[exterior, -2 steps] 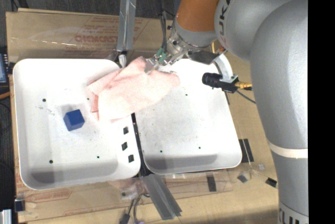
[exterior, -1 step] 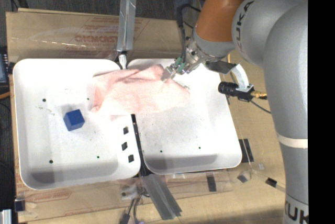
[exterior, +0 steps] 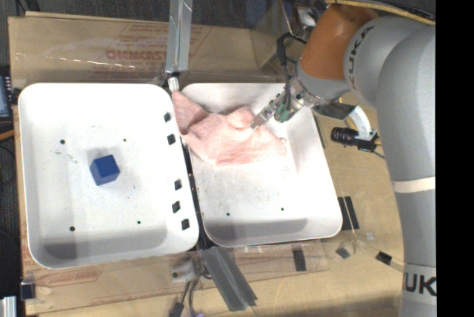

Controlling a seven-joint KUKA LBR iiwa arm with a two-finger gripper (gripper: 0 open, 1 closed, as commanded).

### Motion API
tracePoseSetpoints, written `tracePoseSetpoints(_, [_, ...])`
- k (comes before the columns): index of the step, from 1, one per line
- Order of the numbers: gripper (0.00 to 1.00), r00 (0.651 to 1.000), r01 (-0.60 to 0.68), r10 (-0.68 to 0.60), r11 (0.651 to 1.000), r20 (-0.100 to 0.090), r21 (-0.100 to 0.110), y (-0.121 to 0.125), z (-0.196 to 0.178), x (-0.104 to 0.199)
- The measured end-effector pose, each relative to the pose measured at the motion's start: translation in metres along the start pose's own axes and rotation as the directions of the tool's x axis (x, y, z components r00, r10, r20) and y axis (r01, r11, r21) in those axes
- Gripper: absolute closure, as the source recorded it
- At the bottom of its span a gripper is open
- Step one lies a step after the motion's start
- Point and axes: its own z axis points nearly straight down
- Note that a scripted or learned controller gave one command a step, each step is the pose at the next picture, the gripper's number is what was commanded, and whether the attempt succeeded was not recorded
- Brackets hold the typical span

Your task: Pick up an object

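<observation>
The gripper [exterior: 261, 118] hangs low at the right edge of the pink cloth [exterior: 226, 138], which lies crumpled in the upper part of the right bin [exterior: 311, 189], stretching leftward. Whether it is wide or narrow I cannot tell.

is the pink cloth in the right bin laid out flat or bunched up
Bunched up. The pink cloth lies rumpled with folds and a raised ridge in the right bin, near its far-left corner.
</observation>
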Motion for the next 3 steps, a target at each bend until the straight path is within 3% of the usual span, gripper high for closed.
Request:
tracePoseSetpoints(1, [0.0, 1.0, 0.0, 0.0, 1.0, 0.001, -0.001, 0.0, -0.001, 0.0])
tracePoseSetpoints(2, [0.0, 0.974, 0.225, -0.225, 0.974, 0.004, -0.002, -0.017, 0.031, -0.002])
tracePoseSetpoints(3, [1.0, 0.973, 0.231, -0.231, 0.973, 0.006, -0.003, -0.015, 0.02, -0.002])
